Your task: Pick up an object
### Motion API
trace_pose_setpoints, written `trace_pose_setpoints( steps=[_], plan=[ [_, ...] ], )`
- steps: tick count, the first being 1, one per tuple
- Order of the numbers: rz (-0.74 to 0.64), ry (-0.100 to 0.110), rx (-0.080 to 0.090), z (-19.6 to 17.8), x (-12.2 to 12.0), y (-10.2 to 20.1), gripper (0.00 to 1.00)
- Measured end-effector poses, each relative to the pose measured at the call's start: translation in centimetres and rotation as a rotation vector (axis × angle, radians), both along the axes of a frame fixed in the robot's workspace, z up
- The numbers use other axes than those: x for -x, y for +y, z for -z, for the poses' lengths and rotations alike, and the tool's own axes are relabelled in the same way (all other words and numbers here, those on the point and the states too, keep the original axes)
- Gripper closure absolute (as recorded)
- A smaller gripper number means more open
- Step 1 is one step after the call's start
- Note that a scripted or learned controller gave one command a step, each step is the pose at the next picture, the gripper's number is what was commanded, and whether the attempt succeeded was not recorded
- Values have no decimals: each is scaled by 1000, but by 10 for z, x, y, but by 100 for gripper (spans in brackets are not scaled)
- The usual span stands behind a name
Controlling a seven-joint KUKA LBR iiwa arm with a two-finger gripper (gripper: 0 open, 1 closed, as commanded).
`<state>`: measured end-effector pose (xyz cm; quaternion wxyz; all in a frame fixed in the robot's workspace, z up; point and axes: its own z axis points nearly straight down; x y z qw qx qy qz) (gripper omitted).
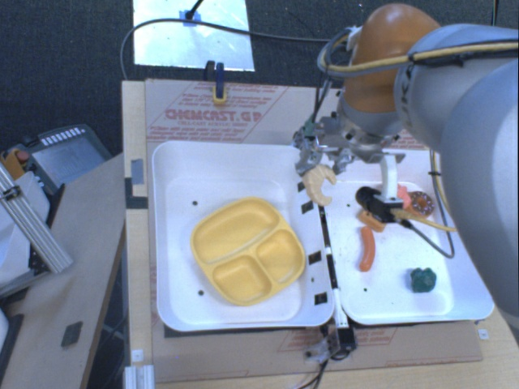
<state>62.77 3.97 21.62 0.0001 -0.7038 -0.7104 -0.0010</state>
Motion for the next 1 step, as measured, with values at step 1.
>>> trace_pose_setpoints(
  steps=[1],
  plan=[
    [0, -1, 0, 4, -18, 49, 100]
  ],
)
